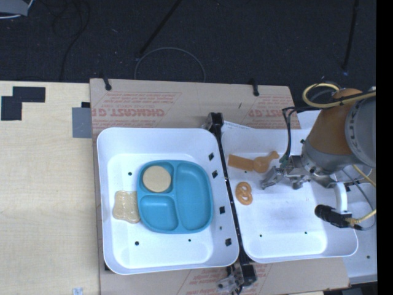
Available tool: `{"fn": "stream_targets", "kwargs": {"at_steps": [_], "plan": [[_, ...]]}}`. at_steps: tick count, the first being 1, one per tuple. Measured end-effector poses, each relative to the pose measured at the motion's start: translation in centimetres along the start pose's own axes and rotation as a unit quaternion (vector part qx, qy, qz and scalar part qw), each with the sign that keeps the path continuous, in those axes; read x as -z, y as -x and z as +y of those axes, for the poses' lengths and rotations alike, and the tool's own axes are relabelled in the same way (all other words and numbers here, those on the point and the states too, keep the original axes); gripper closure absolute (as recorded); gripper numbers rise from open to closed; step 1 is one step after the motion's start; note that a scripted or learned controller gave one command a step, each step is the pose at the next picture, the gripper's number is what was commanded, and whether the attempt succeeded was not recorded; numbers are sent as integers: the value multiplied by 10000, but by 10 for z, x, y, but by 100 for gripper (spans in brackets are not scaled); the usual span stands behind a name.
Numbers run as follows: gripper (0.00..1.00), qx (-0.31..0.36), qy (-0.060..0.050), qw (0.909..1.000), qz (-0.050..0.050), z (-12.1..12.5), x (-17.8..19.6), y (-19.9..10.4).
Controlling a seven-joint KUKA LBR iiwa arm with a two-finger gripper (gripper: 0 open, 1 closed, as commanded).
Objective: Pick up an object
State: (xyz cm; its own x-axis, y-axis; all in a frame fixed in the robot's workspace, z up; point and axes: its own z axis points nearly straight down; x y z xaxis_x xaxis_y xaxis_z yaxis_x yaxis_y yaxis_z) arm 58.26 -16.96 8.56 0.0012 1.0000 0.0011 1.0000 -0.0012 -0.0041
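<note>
I have the arm (344, 134) reaching in from the right, low over the right bin (295, 238). The gripper (270, 180) hangs over the upper middle of that bin, its fingers pointing toward the divider between the bins. They look slightly spread, with white floor showing between the tips and nothing between them, so I read the gripper as open and holding nothing.

Two things lie within its reach. A tan spoon-shaped piece (252, 162) rests flat near the bin's back wall, its rounded end just beside the fingertips; I cannot tell whether they touch. A small orange pretzel (244, 193) lies on the floor a little below and to the left of the fingers, clearly apart from them. Either would serve as the thing to pick up. I judge the spoon-shaped piece the likelier target, since the gripper sits right beside it.

The left bin (116, 146) holds a blue plate with compartments (187, 195). A round tan cookie (156, 178) sits in the plate's upper left compartment; the other two compartments look bare. A pale cracker (126, 206) lies on the bin floor, touching the plate's left edge.

Both bins rest on cardboard (184, 106) on the bench, which I take to keep them level and in place.
</note>
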Motion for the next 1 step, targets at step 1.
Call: {"fn": "stream_targets", "kwargs": {"at_steps": [1], "plan": [[100, -14, 8, 10000, -3, 0, 13, 1]]}}
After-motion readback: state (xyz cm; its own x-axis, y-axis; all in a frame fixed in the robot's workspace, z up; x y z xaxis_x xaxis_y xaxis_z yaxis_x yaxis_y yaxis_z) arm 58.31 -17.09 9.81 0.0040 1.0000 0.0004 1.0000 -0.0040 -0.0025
